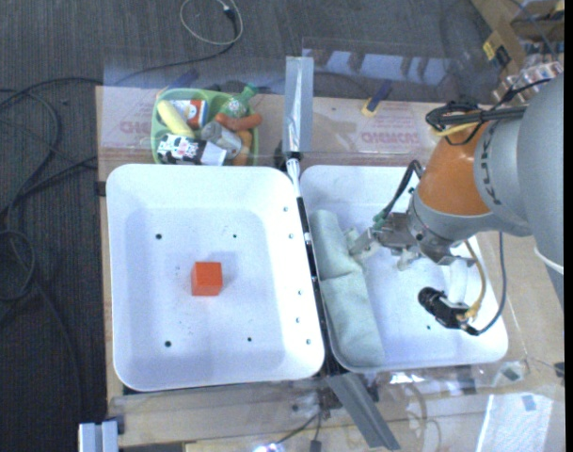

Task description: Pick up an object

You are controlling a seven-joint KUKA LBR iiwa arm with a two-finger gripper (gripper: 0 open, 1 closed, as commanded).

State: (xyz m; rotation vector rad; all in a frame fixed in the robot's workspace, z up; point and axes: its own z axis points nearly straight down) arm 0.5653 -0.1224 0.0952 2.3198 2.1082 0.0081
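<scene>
1. Two white bins side by side on the bench; left bin (135,196) has one orange cube (207,278) lying near its middle, flat on the floor, nothing touching it
2. Right bin (474,347) holds a pale grey-green cloth (347,285), a long folded strip lying along the bin's left wall, running from the upper left toward the bottom edge
3. Arm comes in from the right, orange band above the wrist, gripper (375,238) low over the right bin's upper middle, just beside the cloth's upper end
4. Fingers: cannot tell wide or narrow, the wrist body and cabling hide the tips from this angle; nothing visibly between them, so no grasp to claim
5. Black cable loop with a yellow bit hangs off the wrist over the right bin's floor, not a task object
6. Green basket (160,125) with toy clutter sits behind the left bin, outside both bins
7. Progress: judged early, nothing is lifted, cube and cloth both rest in their bins
8. Likely target is the cloth since the gripper is next to it; cube is well apart in the other bin
9. Left to do: close on something, lift it clear of the bin floor
10. Risk: soft cloth may slip or only a fold gets pinched
</scene>
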